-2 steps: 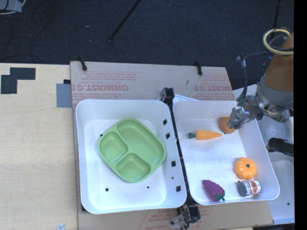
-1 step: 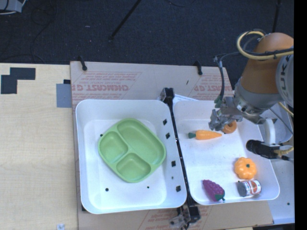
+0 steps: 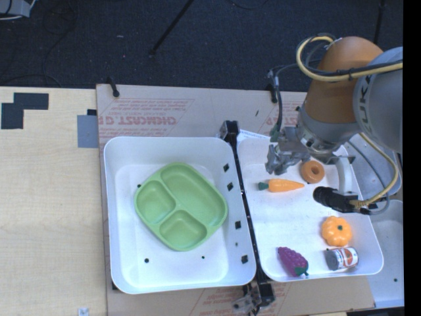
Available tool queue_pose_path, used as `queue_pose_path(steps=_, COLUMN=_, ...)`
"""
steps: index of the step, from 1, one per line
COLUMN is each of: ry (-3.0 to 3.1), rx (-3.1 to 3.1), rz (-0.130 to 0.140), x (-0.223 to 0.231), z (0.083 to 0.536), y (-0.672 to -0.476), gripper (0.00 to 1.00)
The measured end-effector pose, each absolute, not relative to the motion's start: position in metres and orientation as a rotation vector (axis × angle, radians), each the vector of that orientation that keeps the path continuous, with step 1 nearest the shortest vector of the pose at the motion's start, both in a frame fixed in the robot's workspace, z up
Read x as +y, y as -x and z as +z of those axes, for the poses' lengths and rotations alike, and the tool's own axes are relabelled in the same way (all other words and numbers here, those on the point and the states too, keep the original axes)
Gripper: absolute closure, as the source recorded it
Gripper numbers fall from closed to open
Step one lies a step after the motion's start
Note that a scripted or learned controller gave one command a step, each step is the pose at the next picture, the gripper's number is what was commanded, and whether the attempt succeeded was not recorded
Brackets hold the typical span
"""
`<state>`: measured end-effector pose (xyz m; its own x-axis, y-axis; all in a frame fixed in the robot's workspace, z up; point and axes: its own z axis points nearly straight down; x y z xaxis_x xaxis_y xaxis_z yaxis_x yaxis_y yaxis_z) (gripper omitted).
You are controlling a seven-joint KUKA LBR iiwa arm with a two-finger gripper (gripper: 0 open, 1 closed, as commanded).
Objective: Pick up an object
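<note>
Hovering over the right bin (image 3: 289, 224), the gripper (image 3: 279, 164) is hanging close by the toy carrot (image 3: 287, 185), which is lying on the bin floor (a doughnut (image 3: 312, 171) is sitting just beside it) — whether the gripper is open or closed, I cannot tell.

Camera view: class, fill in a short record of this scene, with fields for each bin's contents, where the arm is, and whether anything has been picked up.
left bin: one green divided plate
right bin: carrot, doughnut, orange pumpkin, purple grapes, small can
arm: in from the right, its end over the right bin's far part, close by the carrot and doughnut
picked up: nothing seen held; all five items lie on the bin floor
</note>
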<state>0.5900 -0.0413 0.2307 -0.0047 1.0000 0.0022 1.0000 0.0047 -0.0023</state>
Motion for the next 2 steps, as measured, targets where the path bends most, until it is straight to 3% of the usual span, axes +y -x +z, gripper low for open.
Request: queue_pose_path(steps=2, ry=2.214, rx=-2.224, rz=0.001, x=0.064, z=0.233, y=-0.584, gripper=1.0)
